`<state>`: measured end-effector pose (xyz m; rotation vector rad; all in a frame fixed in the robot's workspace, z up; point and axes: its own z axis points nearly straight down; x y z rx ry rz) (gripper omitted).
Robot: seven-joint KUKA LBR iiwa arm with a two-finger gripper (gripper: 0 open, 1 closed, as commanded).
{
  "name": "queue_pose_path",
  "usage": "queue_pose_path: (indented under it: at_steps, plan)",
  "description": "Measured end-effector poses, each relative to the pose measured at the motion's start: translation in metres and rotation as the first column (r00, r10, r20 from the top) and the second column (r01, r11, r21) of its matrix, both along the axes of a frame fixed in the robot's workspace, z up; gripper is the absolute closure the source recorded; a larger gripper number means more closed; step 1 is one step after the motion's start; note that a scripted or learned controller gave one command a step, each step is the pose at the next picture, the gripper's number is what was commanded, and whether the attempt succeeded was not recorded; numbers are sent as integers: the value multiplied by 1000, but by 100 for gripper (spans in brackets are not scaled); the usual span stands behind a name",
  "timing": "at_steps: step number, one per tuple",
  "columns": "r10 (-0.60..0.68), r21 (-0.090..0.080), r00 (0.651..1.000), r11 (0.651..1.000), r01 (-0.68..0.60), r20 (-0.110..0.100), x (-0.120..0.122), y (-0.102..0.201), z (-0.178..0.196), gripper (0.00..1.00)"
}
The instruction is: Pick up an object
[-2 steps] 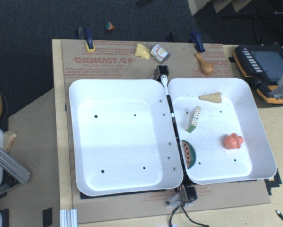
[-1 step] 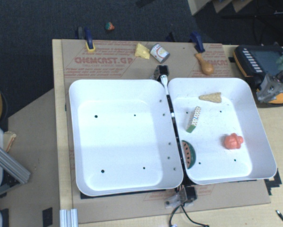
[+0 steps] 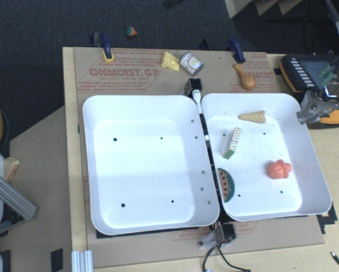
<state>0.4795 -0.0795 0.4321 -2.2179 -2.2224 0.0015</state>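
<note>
The right bin (image 3: 305, 152) holds several objects. A tan wedge (image 3: 252, 117) lies near its far side. A small white and green box (image 3: 232, 143) rests left of centre. A pink-red lump (image 3: 279, 169) sits toward the right, and a watermelon slice (image 3: 226, 185) leans at the bin's left wall. A grey gripper (image 3: 310, 110) hangs at the right bin's far right corner, just outside the rim, with nothing seen in it. It is well apart from every object.
The left bin (image 3: 101, 152) stands beside the right one. Behind the bins on the board lie a yellow wedge (image 3: 170, 62), a small white box (image 3: 191, 63) and a tan pear-shaped piece (image 3: 245, 78). Blue clamps (image 3: 106, 44) grip the board's far edge. A black pendant (image 3: 305, 72) sits far right.
</note>
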Motion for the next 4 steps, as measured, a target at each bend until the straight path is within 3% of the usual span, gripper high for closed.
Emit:
queue_pose_path:
  at_steps: [1,2,3,4]
  plan:
    - [2,0,1000,1000,-2,-2,0,36,-27,100]
    - [1,-2,1000,1000,-1,22,55,50,111,100]
    - [6,1,1000,1000,-6,0,18,115,104,100]
    - [5,0,1000,1000,-5,-1,-1,169,100,100]
